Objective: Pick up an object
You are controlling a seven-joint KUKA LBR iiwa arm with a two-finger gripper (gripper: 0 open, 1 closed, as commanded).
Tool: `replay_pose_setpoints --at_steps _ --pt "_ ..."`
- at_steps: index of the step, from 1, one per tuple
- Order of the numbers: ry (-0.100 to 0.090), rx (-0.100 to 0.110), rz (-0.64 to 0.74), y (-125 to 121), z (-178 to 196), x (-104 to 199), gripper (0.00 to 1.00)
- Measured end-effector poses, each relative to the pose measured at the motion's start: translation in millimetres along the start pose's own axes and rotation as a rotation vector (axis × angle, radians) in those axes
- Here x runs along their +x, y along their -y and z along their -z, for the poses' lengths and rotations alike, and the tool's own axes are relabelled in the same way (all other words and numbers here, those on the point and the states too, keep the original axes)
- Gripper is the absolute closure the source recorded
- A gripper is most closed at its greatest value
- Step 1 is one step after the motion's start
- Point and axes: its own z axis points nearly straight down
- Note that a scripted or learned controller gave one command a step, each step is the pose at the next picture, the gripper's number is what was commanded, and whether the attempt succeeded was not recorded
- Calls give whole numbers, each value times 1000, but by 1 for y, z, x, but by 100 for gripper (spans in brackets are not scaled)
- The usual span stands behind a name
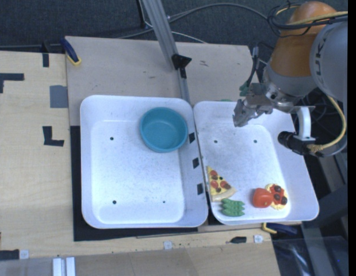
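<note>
Two shallow white bins are seen side by side on the bench. In the left bin (103, 171), a blue bowl (163, 129) is located toward the 1 o'clock corner, upright, its rim close to the divider between the bins but its contact with the wall cannot be judged. In the right bin (247, 154), all small items are gathered along the 6 o'clock edge: a pizza slice (218, 184) is lying against the wall at about 8 o'clock, a green item (233, 207) is placed just below it at 7 o'clock and appears to be touching it, and a red round item (261, 197) is set at 5 o'clock, touching a yellow piece with dark spots (277, 195) on its 3 o'clock side. The arm is entered from 3 o'clock, the orange band (301, 36) being visible above the grey wrist. The gripper (242, 118) is held over the 12 o'clock part of the right bin, pointing down toward the bin floor, well apart from the items at the 6 o'clock edge. Nothing is seen between the fingers; whether they are parted or closed cannot be told, as the tips are viewed as one dark grey mass. A slanted grey pole (160, 27) is noted running from 12 o'clock down to the gap between the bins.
</note>
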Motion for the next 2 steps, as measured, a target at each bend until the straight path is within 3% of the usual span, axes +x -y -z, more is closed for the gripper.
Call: replay_pose_setpoints --at_steps 2 --pt "0 -1 1 14 3 115 100"
